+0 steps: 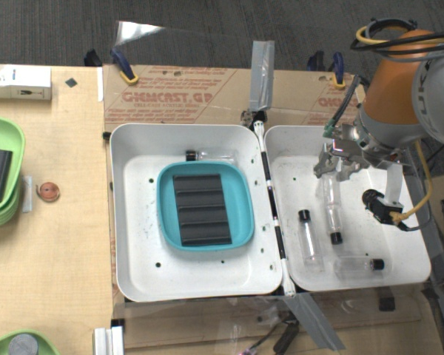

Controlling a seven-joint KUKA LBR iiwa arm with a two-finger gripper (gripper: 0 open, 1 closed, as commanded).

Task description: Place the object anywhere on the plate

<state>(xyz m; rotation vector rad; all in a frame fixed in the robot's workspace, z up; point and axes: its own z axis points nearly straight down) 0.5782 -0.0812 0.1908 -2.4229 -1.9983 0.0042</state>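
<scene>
Three clear vials lay in the right bin [399, 272]; the hand [339, 165] hovered at its 12 o'clock above one vial [331, 209], grip unreadable from here. Apparently a pick was pending, then transfer to the teal plate [165, 205] at 9 o'clock.

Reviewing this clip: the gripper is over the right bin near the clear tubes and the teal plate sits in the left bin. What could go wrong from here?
1. The clear tubes lie close together in the right bin; the gripper may nudge a neighbour or close on none.
2. They look smooth and round, so one could slip out during the lift.
3. The teal plate already bears a black ribbed insert; a tube set there might roll off.
</scene>
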